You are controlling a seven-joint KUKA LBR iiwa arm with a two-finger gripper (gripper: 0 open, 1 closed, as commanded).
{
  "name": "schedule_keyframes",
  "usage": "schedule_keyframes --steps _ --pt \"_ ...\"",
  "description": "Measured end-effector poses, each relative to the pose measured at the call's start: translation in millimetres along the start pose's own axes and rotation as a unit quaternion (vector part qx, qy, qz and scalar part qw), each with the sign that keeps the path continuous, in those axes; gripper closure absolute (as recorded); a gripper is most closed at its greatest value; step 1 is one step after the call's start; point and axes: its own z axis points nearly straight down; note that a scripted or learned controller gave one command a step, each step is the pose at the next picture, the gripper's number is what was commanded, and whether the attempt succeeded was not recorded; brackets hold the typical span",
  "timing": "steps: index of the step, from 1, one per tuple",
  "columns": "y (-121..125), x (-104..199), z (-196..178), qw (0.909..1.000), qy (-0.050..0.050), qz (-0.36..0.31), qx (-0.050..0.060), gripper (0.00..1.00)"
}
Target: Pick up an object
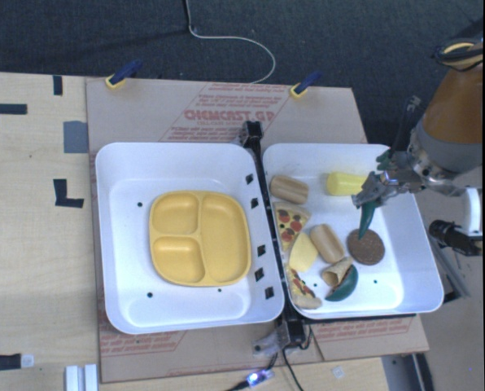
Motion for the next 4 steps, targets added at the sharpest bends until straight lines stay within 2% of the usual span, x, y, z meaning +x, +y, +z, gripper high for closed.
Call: schedule_keyframes --steps 2,3,4 --pt "-59 85 14 1.0000 0.000 0.000 0.001 1.00" --pt "-56 85 -1 1.0000 -0.001 0.001 -0.001 1.00" --pt "-52 90 1 1.0000 0.000 0.001 0.000 1.00"
